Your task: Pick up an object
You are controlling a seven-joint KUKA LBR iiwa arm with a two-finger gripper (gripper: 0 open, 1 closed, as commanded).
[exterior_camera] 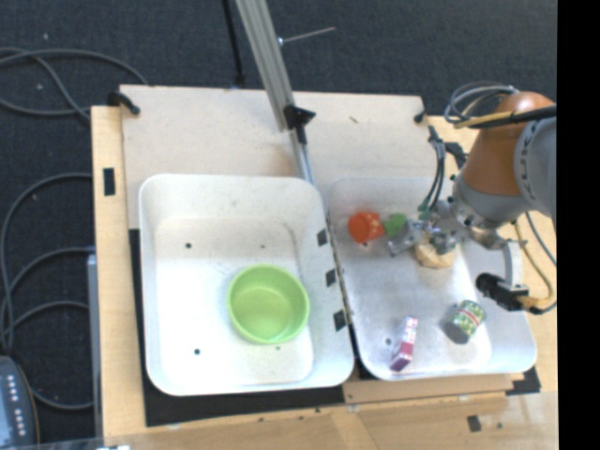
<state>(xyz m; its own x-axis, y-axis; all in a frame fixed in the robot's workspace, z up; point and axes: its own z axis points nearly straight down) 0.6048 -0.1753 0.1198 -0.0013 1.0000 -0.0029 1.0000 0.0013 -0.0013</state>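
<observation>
My gripper (427, 235) is low in the right bin (506, 354), reaching in from the right under the orange wrist band. It hangs directly over a tan round object (435, 257), whose top it partly hides. Just left of the gripper lie a small green object (395, 222) and a red-orange ball-like object (366, 226). Nearer the front of that bin are a green and grey can (464, 321) on its side and a pink and white carton (405, 343). I see nothing lifted off the bin floor.
The left bin (178, 204) holds a lime green bowl (268, 304) near its front middle. A metal camera pole (267, 50) rises at a slant behind the gap between the bins. Cables and a black connector (502, 293) trail beside the arm at the right.
</observation>
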